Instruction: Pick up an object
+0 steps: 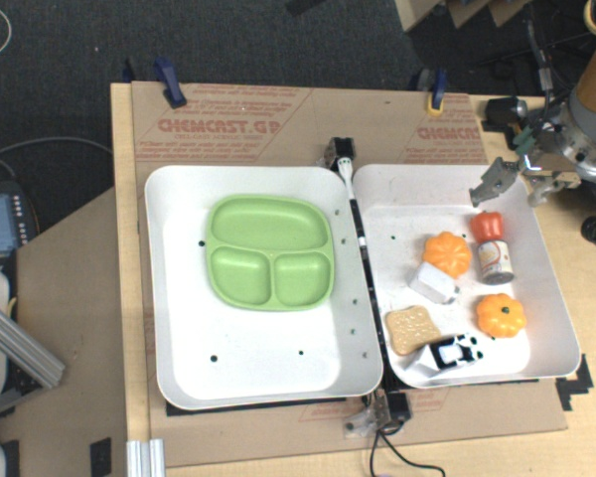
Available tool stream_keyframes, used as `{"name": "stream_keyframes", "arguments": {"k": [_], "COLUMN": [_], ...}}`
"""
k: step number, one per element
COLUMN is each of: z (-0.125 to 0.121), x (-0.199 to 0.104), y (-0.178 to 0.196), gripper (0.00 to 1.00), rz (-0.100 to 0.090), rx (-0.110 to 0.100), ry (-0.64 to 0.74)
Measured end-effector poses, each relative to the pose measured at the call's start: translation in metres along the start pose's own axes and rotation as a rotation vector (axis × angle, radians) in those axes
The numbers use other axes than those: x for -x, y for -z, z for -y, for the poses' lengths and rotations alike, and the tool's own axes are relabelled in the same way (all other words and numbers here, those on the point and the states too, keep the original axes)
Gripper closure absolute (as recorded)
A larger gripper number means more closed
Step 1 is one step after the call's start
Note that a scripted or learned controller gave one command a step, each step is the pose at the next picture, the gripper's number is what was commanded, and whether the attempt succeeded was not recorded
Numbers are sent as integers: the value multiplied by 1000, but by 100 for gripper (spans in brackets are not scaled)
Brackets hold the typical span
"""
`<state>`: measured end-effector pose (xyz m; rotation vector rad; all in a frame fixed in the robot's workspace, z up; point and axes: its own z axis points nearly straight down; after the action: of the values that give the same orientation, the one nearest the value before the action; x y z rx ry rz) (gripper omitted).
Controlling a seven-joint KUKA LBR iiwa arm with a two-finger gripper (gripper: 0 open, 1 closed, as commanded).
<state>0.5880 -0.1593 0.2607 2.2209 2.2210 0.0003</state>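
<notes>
Camera view is showing my gripper (pixel 512 179) hanging over the right bin's (pixel 551 351) far right corner, jaws spread apart and gripping nothing. Nothing is being lifted yet; the whole pick is remaining. The nearest things, a red pepper (pixel 487 226) and a small can (pixel 495 261), are lying just below it.

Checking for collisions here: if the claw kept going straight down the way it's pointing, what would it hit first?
Most likely the red pepper, lying just below the claw in the right bin. Depth is unclear from this slanted view, so it might meet the bin floor beside it.
</notes>
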Motion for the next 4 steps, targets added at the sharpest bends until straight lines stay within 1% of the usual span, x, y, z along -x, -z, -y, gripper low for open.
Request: {"name": "stream_keyframes", "arguments": {"k": [1,2,3,4], "z": [-3,-4,70,111], "x": [4,6,-73,-183], "y": [-183,-165,-72,-76], "gripper": [0,100,100,100], "rz": [-8,-1,-5,-6], "rx": [-6,2,-4,-7], "ry": [1,1,5,11]}}
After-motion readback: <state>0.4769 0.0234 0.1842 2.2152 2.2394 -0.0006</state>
